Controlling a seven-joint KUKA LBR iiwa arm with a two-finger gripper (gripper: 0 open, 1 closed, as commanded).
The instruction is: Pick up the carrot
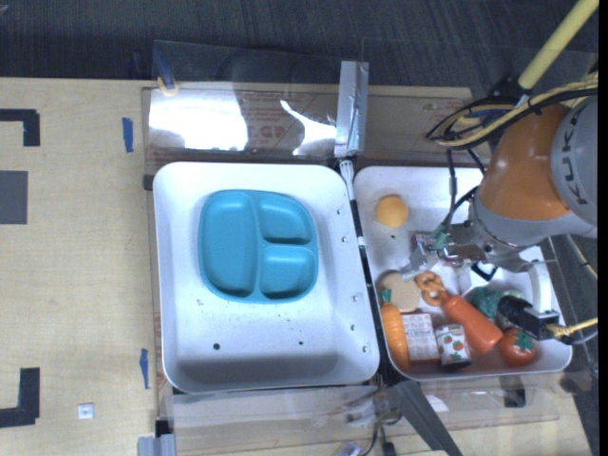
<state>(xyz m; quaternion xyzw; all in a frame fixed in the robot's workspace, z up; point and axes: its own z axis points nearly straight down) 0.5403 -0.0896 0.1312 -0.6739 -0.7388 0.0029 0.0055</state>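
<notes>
The carrot [471, 320], orange-red with a green leafy end, lies slanted in the lower part of the right bin [456, 180] among other toy food. My gripper [438, 248] hangs over the middle of that bin, a little up and to the left of the carrot and apart from it. Nothing shows held in it. The grey arm with its orange band reaches in from the right and hides part of the bin's right side.
Around the carrot are a pretzel [429, 284], a beige round piece [400, 293], an orange elongated piece [392, 336], two small cartons [437, 340] and a tomato [519, 347]. A yellow-orange ball [390, 211] sits higher up. The left bin [180, 255] holds a blue divided plate [256, 244].
</notes>
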